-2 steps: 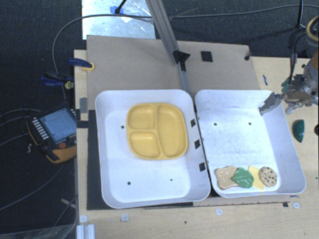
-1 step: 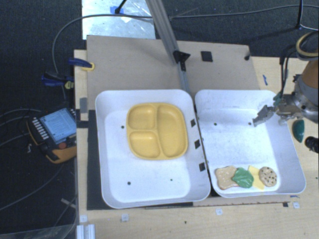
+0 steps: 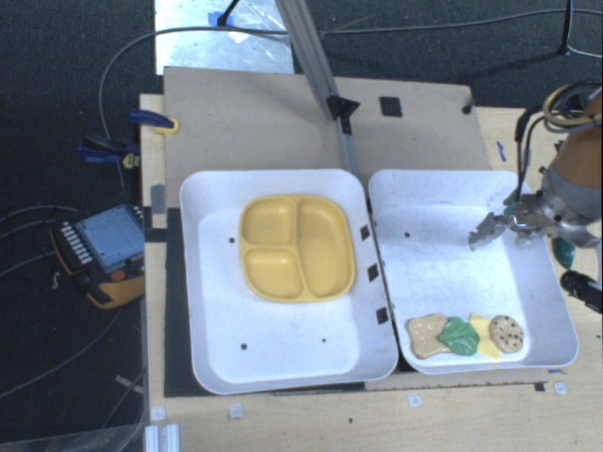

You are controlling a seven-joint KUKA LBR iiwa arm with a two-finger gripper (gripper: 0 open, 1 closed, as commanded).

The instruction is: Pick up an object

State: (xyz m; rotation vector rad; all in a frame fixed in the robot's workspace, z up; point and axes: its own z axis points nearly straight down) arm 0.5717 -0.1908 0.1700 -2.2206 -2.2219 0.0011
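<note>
Two white bins sit side by side on a tan bench (image 3: 415,130) ringed by dark carpet and loose cables. The gripper (image 3: 486,232) hangs over the upper right part of the right bin (image 3: 443,271), the arm (image 3: 575,172) reaching in from the right with its wrist low and fingers pointing left. Whether the fingers are apart or together cannot be told. Below the gripper, along the bin's near edge, lie a tan toast (image 3: 426,335), a green leaf (image 3: 460,336), a yellow piece (image 3: 483,339) and a cookie (image 3: 507,332). Well to its left, the left bin (image 3: 283,347) holds a yellow tray (image 3: 297,248).
</note>
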